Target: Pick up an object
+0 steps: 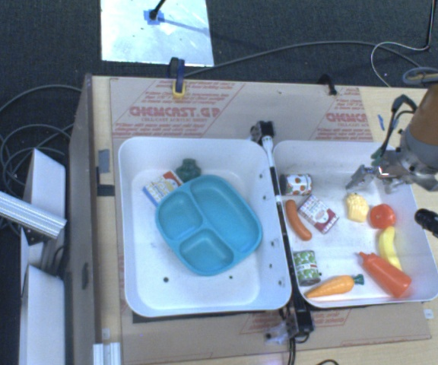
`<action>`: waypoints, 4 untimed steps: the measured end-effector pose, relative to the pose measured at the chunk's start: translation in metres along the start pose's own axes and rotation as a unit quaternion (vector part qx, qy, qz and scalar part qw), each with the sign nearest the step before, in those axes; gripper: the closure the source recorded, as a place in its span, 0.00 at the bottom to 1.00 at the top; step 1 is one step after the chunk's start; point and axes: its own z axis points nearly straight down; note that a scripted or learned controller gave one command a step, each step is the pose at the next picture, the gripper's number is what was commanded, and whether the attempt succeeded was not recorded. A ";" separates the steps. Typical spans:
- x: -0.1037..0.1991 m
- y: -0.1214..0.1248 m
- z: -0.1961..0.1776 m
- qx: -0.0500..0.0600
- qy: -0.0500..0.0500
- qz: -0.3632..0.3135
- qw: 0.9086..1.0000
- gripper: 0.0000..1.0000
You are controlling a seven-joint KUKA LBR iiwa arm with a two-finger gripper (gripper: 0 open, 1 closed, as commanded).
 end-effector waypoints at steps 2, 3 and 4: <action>0.007 -0.013 0.033 0.000 0.000 -0.001 1.000 1.00; 0.031 -0.001 -0.003 0.000 0.001 -0.002 1.000 1.00; 0.042 -0.031 -0.051 0.000 0.001 -0.001 1.000 1.00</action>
